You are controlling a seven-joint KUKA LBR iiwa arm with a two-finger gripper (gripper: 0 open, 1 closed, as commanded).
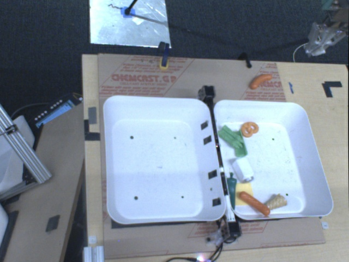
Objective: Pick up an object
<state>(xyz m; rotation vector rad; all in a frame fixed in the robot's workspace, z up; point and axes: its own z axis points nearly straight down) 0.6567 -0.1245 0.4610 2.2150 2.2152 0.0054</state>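
Dark carpet round a pale worktop (pixel 60 162), covered under the bins by a brown sheet of card (pixel 180 72) printed CHEMCAST. Bears two shallow white bins side by side, the left bin (pixel 117 146) and the right bin (pixel 305 146), touching along a black hinged seam at the middle.

Tool (pixel 323 37) up at the far right corner, over the carpet, well apart from both bins and from every object. Blurred and small; cannot tell whether clenched or released, nor see anything in its grasp.

Holds all the pickable objects in the left half of the right bin. Nearest the far wall, a brown pretzel (pixel 250 129), just beside a crumpled green piece (pixel 232 137). Below those, a short white cylinder (pixel 243 169) lying tilted. Nearer the front wall, a yellow block (pixel 245 188), with a dark green stick (pixel 232 190) against the seam on its left. Touching the block's front edge, an orange carrot-like piece (pixel 254 203) lying at a slant, and just beside its tip a beige cone-like piece (pixel 276 201).

Outside the bins, on the card behind the right bin, an orange sausage-like piece (pixel 262 81). Behind the left bin, a yellow and blue clip (pixel 163 56) at the card's far edge, next to a shiny silver sheet (pixel 130 14) on the carpet.
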